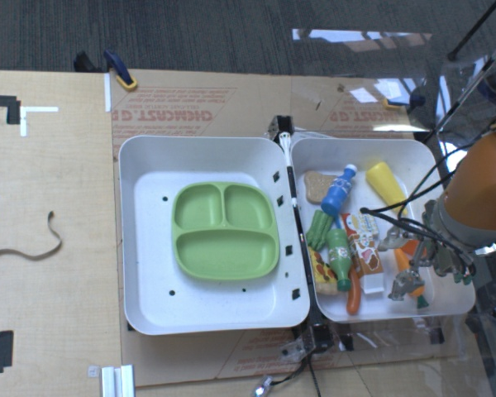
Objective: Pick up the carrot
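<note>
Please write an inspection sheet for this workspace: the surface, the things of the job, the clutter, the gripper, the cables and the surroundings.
Surface: wooden bench with cardboard under two white bins.
Job's things: carrot in the right bin, close under the gripper.
Clutter: green plate in the left bin; blue bottle, yellow block, green bottle, snack packet in the right bin.
Gripper: gripper low over the right bin's near right corner; finger state unclear.
Cables: black cables run to the wrist.
Surroundings: dark carpet; blue clamp at the bench's far edge.
</note>
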`<action>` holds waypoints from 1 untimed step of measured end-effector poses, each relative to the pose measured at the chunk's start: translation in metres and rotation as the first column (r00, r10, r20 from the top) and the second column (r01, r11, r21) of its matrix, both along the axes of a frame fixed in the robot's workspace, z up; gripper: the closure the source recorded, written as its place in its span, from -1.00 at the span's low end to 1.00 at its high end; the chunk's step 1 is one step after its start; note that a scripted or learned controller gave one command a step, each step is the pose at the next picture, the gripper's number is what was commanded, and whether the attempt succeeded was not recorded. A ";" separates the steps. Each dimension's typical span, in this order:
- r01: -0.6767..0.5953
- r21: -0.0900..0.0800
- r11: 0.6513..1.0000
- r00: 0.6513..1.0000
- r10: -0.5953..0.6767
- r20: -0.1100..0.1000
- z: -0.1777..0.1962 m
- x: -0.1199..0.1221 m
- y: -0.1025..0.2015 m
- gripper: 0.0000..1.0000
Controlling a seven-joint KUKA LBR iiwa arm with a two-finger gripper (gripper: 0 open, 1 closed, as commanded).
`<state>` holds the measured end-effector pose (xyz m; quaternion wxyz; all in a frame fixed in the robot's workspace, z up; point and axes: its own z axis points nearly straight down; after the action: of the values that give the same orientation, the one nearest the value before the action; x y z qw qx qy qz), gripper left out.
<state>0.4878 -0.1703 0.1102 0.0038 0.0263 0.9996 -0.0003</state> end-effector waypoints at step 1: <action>-0.004 -0.001 1.000 1.000 0.004 0.004 0.009 0.002 0.001 1.00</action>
<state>0.4896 -0.1696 0.1194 0.0057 0.0245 0.9997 -0.0008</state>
